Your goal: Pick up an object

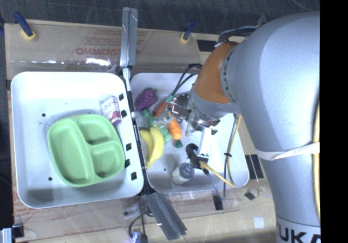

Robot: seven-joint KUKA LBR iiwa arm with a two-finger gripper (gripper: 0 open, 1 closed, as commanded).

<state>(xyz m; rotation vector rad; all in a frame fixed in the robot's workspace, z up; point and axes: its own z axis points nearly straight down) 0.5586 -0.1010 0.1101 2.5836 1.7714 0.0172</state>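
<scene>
- hand (178,110) is low in the right bin (163,185), over the toy pile on that bin's left side; open or closed: cannot tell, the wrist and arm block the view
- nothing visibly gripped, so I would not call anything held
- step, as I judge it: reaching in / lining up on a target, pickup not done
- likeliest target: small orange carrot (174,128), just near-side of the hand, very close; contact cannot be told
- carrot look: short, bright orange, lying flat, a green piece (163,128) right beside it on its left
- next move probably calls for centring over one item and closing on it alone; the pile is tight, so a neighbour could get caught or pushed
- second orange piece (161,108) just left of the hand
- purple grapes (145,99) further left and far, by the bin wall
- yellow banana (152,144) left and near of the carrot, curved, against the left wall
- left bin (27,100) holds a green divided plate (87,149) and a small pink-white box (111,108) at the plate's far-right edge
- both bins sit on the counter (65,41)
</scene>
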